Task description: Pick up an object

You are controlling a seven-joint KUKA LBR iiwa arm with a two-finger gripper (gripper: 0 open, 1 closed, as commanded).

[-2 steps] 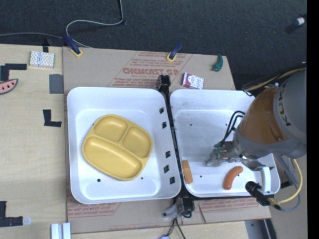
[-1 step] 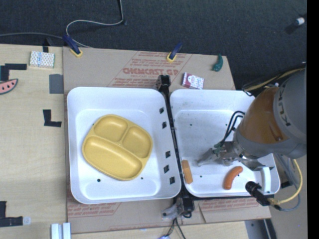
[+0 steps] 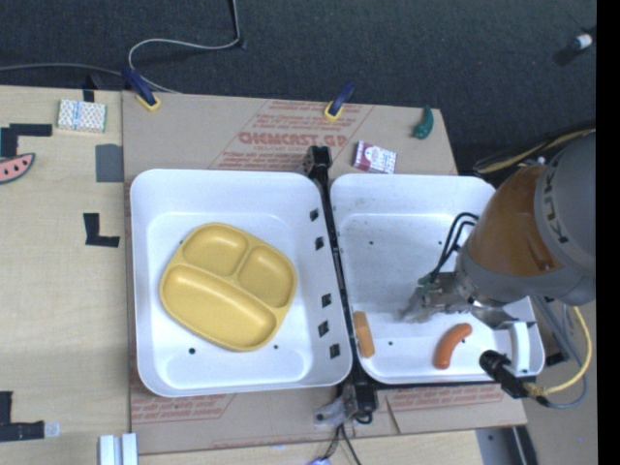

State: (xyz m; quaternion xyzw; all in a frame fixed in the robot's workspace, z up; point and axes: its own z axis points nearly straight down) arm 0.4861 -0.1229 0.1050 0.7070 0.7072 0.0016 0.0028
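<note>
The gripper (image 3: pixel 426 303) hangs low over the floor of the right bin (image 3: pixel 387 206), near its middle, and nothing lies between its tips; whether it is released or clenched cannot be told, because the arm's grey and orange wrist covers most of it.

Two small things lie along the right bin's near edge. An orange-red toy hot dog (image 3: pixel 451 345), short, rounded and slightly curved, rests just beside the gripper toward the near right corner. A paler tan sausage-shaped piece (image 3: pixel 363 334) lies close against the bin's left wall.

The likely failure is a close on bare plastic, since the gripper stands between the two pieces and over neither. Both look smooth and rounded, so an off-centre pinch could squirt either one sideways. The tan piece sits so near the wall that a finger may strike the rim.

The left bin (image 3: pixel 155 260) carries a yellow divided plate (image 3: pixel 228 284).
</note>
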